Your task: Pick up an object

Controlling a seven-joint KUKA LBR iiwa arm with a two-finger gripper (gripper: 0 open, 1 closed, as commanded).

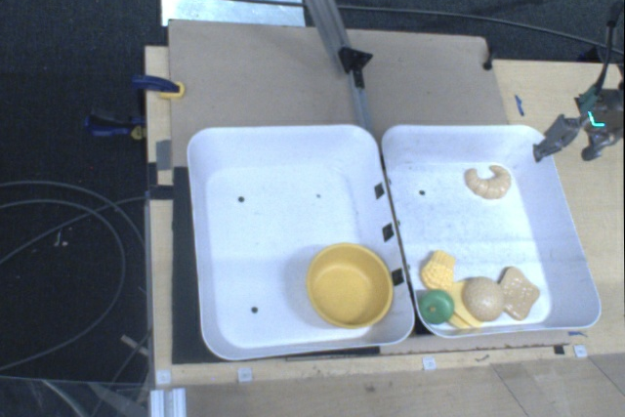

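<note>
In the right bin (547,210), one croissant (487,181), left bin (210,210), one yellow bowl (350,284)

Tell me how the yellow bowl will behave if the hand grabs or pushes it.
The yellow bowl looks like rigid, light plastic, so probably stiff. It sits upright, so a push would likely slide it rather than roll it. A rim pinch may tip it.

A robotics lab: clamped cardboard bench (293,73), floor cables (59,239), white bins (283,151).
</note>
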